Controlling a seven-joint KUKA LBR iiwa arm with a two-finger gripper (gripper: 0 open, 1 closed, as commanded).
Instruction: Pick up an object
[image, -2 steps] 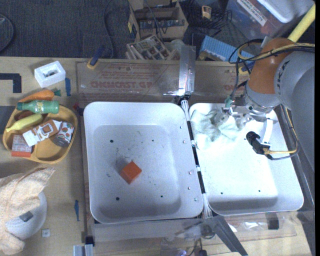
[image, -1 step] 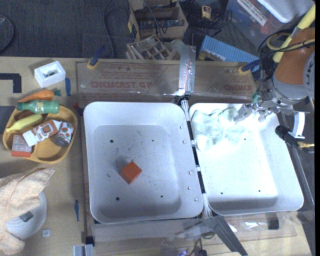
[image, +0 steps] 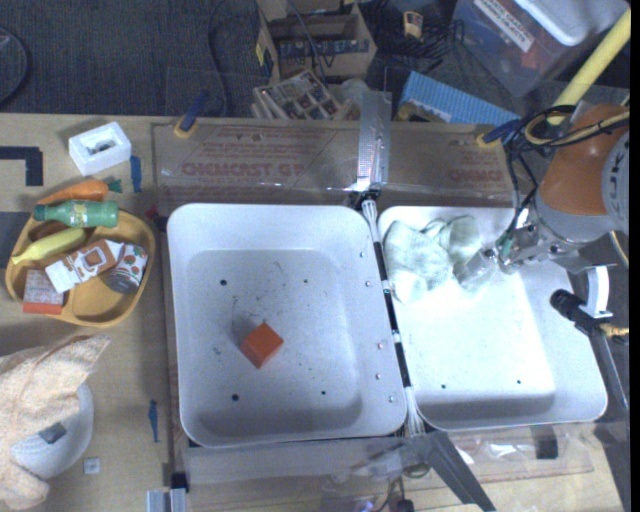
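An orange cube (image: 262, 344) lies on the floor of the left bin (image: 200, 250), a little left of its middle. A pale, crumpled white-green bundle (image: 425, 255) sits in the back left corner of the right bin (image: 500, 390). My gripper (image: 479, 268) reaches in from the right and hangs low over the back of the right bin, right at the bundle's right edge. It looks blurred and pale against the bin. Nothing shows clearly between its tips. The orange band (image: 580, 180) of the arm is above and to its right.
A yellow bowl (image: 25, 290) with toy food stands left of the bins, with a beige cloth (image: 45, 385) below it. Clear plastic panels (image: 260, 160) rise behind both bins. Cables and a black bracket (image: 575, 308) hang at the right bin's right side.
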